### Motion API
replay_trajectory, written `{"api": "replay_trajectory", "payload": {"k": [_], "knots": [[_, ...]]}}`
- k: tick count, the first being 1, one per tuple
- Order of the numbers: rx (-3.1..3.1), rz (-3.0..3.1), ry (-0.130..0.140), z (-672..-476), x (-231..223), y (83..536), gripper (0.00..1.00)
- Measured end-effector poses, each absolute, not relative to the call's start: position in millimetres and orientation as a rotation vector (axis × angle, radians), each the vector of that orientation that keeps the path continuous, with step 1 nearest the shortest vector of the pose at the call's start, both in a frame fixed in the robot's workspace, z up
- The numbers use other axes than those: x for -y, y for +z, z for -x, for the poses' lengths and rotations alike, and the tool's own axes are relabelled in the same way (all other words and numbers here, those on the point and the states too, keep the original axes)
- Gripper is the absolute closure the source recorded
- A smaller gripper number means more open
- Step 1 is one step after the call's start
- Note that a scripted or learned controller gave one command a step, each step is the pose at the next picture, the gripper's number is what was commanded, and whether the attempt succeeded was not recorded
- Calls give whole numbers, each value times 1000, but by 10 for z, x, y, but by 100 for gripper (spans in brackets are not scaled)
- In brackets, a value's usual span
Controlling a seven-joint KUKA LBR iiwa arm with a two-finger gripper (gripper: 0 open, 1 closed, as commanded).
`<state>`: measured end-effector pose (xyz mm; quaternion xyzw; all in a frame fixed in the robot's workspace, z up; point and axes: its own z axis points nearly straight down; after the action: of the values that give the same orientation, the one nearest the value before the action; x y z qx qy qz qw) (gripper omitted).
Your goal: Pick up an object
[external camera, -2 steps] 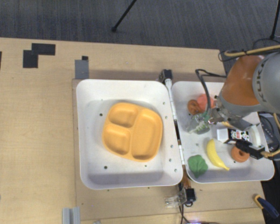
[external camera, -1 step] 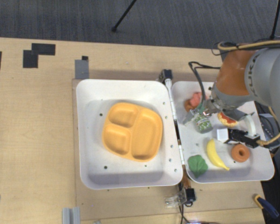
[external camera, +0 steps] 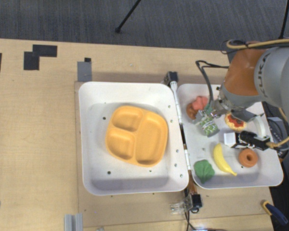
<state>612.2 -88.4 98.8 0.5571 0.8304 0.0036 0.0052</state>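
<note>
**A:** So where's this run at? The table (external camera: pixel 33 129) has two bins. The left bin (external camera: pixel 91 177) holds just a yellow tray (external camera: pixel 136 134), and the arm (external camera: pixel 260 76) is down over the right bin (external camera: pixel 274 177).

**B:** Yeah, the arm's low over the top of that bin. The gripper (external camera: pixel 209 112) sits right at the pile there: a pink toy (external camera: pixel 199 102), something brown (external camera: pixel 191 111) and a green-speckled packet (external camera: pixel 209 127), all bunched together. It could be closing on one of them, but the wrist hides the tips, so open or closed can't be told.

**A:** So nothing's lifted yet?

**B:** Doesn't look like it. Everything looks to be lying on the bin floor: banana (external camera: pixel 223 160), broccoli (external camera: pixel 203 170) and donut (external camera: pixel 248 158) near the front, with a red-and-yellow toy (external camera: pixel 235 122) and a white block (external camera: pixel 229 138) mid-bin. The reach looks done; the grasp and the lift are both still left.
</note>
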Motion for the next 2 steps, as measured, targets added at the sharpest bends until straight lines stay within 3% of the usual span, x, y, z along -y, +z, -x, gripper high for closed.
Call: {"api": "replay_trajectory", "payload": {"k": [1,2], "knots": [[-2894,-1213,4,-5675,-56,1852,100],[-2893,-1215,3,-5674,-53,1850,0]]}}
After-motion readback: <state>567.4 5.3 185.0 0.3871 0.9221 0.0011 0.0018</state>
